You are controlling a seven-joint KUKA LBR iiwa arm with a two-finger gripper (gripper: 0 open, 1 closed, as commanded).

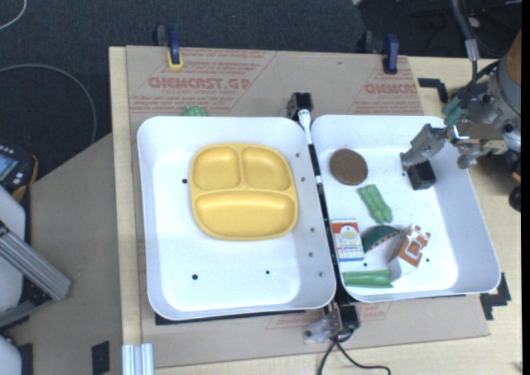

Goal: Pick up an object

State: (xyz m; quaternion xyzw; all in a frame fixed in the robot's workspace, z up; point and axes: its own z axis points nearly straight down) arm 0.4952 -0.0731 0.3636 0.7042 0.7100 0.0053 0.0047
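At the left of the worktop [273,84], the left bin [157,224] holds a yellow divided plate [244,191] lying flat. It is well apart from the claw, so it is a poor target.

Next comes the right bin [474,233]. A brown round disc [349,166] lies near its upper left, with a short green piece [375,202] just below it. Lower down, a red-and-white carton [347,239], a dark green wedge [379,237] and an orange-and-white box [413,247] crowd together. A long green stick [367,278] lies along the near wall.

The claw [418,150] hangs over the bin's upper right. I cannot tell whether it is apart or together, and nothing shows in its grip.

The step in hand looks like choosing a thing and reaching for it. The short green piece seems the best choice, since it lies clear of its neighbours and near the claw, while the disc is flat and hard to pinch. Its long axis runs from upper left to lower right in the view, with the fatter end toward the lower right. The claw should turn to close across the piece's narrow width, centre over its middle and descend straight, keeping clear of the wedge.
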